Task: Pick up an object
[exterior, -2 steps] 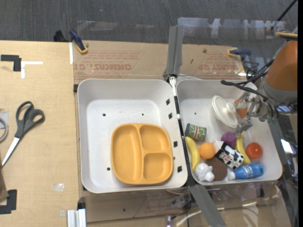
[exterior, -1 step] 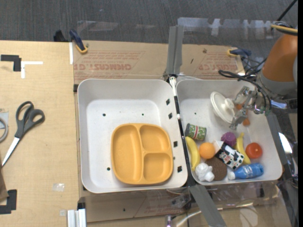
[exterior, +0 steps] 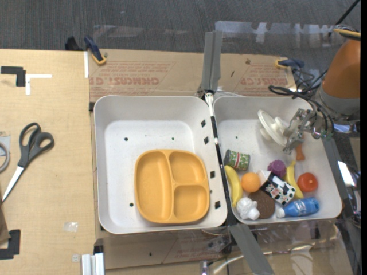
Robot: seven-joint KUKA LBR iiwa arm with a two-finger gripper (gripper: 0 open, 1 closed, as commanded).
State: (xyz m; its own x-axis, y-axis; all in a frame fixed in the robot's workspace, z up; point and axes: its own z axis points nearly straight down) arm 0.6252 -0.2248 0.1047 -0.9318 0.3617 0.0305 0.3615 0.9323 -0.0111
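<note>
White cup [exterior: 274, 127] just beside claw [exterior: 293, 137] in right bin [exterior: 332, 171], grip state unclear.

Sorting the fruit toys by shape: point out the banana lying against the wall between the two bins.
It is the left banana, along the right bin's dividing wall, beside the orange. The other banana lies farther right, by the tomato.

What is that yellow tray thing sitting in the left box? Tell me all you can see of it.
The yellow tray looks like a smooth plastic divided plate with rounded corners and three hollows: one long section on its left and two smaller ones on its right. It lies flat, open side up, slightly turned, on the floor of the left white bin, toward the near right part. Its hollows hold nothing.
</note>
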